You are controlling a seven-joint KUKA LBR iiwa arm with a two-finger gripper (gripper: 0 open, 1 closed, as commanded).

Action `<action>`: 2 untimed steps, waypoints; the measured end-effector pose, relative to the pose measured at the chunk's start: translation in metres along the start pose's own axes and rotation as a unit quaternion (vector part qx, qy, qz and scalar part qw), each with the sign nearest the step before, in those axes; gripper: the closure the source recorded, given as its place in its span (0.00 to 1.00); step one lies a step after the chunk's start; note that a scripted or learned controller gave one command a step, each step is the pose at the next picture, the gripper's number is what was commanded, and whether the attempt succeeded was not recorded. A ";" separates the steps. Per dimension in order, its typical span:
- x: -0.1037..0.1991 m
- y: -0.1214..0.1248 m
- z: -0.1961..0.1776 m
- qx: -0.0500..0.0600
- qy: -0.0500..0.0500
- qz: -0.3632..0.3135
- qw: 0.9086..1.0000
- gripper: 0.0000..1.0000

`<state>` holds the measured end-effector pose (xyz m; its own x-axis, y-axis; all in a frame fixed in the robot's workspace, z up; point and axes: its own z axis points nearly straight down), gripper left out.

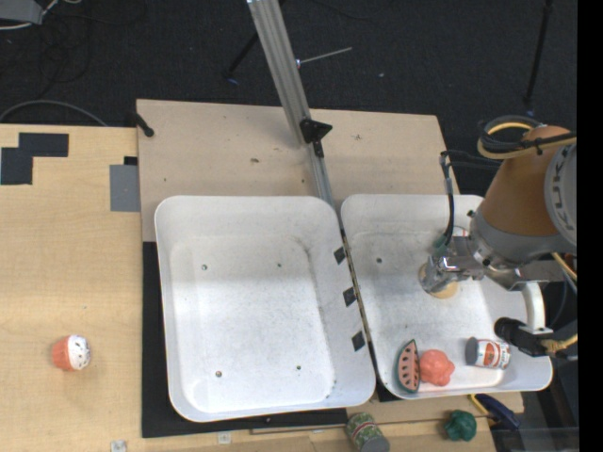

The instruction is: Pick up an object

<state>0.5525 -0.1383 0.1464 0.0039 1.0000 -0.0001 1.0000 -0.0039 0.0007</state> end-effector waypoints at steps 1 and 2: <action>-0.009 0.000 -0.045 -0.001 0.000 0.001 1.000 1.00; -0.007 0.010 -0.094 -0.001 0.000 -0.002 1.000 1.00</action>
<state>0.5625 -0.1453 0.2405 -0.0011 1.0000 -0.0006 1.0000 0.0011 0.0031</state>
